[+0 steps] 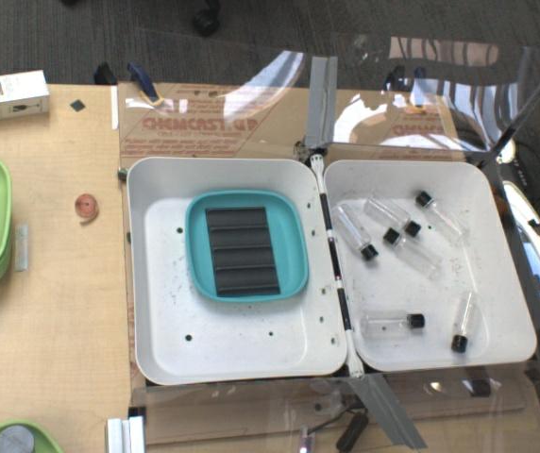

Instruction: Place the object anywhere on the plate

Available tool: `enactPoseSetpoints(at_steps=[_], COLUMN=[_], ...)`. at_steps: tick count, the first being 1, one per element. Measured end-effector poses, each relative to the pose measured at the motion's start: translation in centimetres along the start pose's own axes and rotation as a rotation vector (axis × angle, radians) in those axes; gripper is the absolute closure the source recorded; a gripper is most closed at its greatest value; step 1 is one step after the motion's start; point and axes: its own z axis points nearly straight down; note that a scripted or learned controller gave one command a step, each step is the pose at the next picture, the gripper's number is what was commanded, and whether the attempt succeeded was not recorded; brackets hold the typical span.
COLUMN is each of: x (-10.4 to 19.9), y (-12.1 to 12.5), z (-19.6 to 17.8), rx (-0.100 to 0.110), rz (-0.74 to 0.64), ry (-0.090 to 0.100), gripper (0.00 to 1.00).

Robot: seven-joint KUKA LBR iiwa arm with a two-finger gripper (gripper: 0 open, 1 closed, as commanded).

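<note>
vials lie in the right bin, plate in the left

the left bin [157,338] holds a teal plate [294,253] with a dark ribbed insert [242,248]. the right bin [497,338] holds several clear vials with black caps [391,226], scattered and lying flat, well apart from the plate. the gripper's state cannot be told from this view.

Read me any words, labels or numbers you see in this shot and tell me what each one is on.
"CHEMCAST" in red, then letters too blurred to read: on the clear sheet behind the left bin.
Smaller red print on that sheet: too small to read.
Dark marks on the white box at top left: too blurred to read.
</note>
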Motion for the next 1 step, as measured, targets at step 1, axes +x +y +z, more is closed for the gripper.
enactPoseSetpoints(at_steps=[1], x=[-0.04], y=[0.01], z=[0.04], rx=[0.001], rz=[0.001], ry=[-0.001], gripper=[0.0])
